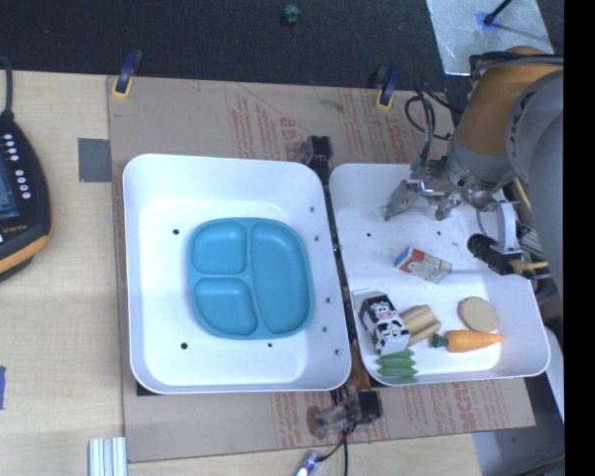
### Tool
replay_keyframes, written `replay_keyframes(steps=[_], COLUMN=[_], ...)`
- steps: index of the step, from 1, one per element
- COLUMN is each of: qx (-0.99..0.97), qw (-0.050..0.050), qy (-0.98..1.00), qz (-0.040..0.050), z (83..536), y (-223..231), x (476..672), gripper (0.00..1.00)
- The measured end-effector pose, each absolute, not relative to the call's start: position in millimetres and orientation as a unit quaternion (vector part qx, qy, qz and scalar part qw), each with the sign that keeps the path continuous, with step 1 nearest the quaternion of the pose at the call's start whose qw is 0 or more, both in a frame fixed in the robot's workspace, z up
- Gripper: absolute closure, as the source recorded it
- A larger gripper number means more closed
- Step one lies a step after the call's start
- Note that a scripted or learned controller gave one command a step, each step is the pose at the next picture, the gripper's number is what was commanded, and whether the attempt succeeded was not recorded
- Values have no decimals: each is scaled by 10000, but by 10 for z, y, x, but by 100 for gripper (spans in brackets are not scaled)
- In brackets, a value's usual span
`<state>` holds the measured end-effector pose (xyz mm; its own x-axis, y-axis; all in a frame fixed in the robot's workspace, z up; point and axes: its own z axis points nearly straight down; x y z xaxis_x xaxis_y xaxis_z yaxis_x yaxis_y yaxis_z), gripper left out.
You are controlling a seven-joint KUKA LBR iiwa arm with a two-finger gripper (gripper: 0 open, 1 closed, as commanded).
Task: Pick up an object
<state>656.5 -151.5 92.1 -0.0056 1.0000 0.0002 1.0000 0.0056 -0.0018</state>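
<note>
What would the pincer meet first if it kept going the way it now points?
Probably bare floor of the right bin: the pincer points toward the view's lower left, and nothing lies just ahead. Its height above the bin is unclear.

We see our gripper (pixel 409 202) low over the right bin (pixel 362 188), a blue plate (pixel 250 277) in the left bin (pixel 149 181).

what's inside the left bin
The left bin holds one thing: a blue divided plate with three compartments, lying flat near the middle. Bare white floor surrounds it. Whatever part of the floor lies under the plate is covered.
</note>
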Motion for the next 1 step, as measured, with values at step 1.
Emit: replay_keyframes(steps=[1], qx=[-7058], qw=[15], qy=[-7084], qz=[16], z=[921], y=[-1325], x=[6081], gripper=[0])
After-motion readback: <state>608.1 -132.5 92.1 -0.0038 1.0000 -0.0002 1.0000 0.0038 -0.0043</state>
